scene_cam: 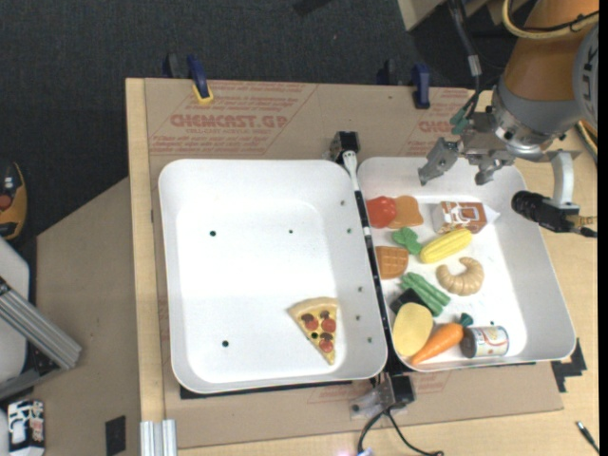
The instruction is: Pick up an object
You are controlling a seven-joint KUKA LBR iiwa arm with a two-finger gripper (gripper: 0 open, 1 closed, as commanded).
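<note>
1 fixed camera looks down at a slant from above the bench [142, 255], taking in both bins [256, 274].

a robotics lab: clamped cardboard bench [285, 122], two white bins [190, 255], toy food, aluminium framing [33, 326].

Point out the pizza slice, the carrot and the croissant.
pizza slice [319, 325], camera view, middle of the topping.
carrot [439, 342], camera view, orange body.
croissant [462, 275], camera view, middle of the curve.
</note>
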